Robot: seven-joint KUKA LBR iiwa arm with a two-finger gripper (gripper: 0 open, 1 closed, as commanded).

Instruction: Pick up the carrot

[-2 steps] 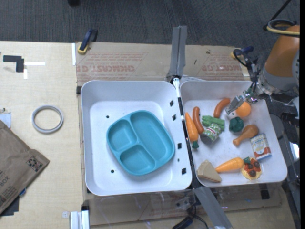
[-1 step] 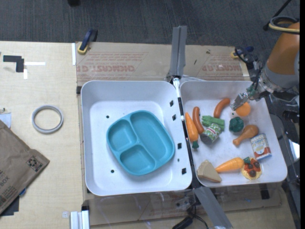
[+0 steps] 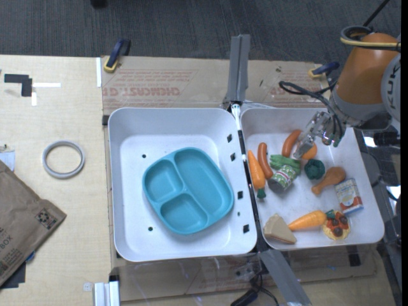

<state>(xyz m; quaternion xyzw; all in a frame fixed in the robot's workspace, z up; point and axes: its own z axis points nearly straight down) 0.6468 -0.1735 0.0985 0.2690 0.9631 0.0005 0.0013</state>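
The surface point(image 3: 57, 107) carries 2 shallow white bins side by side. The left bin point(image 3: 127, 171) holds a blue 3-compartment plate point(image 3: 187, 190). The right bin point(image 3: 366, 177) is crowded with toy food, and the grey-and-orange arm point(image 3: 366, 69) reaches over its far right corner.

The pincer point(image 3: 319, 134) hangs over the upper middle of the right bin, its tips right beside a small orange-red piece point(image 3: 292, 142) and a second orange bit point(image 3: 308, 152). Whether it is wide or narrow I cannot tell; nothing can be seen caught in it.

The best match for the carrot point(image 3: 308, 220) lies near the bin's front wall, long and orange, tapering to the left, its thick end touching a pizza slice point(image 3: 336, 225) and its tip near a tan wedge point(image 3: 278, 229). It is well apart from the pincer. 2 orange sausage-like pieces point(image 3: 257, 169) along the left wall could be mistaken for it, as could a brown drumstick point(image 3: 329, 179).

To do this step well, the arm likely needs to travel toward the front of the bin, past the green bundle point(image 3: 284, 171) and the dark green piece point(image 3: 314, 169). The closing line should cross the carrot's long axis, around mid-length, where both sides look free. Coming straight down would keep clear of the pizza slice and the small carton point(image 3: 349, 196). A rounded, tapered body may squirt out if gripped near the tip.
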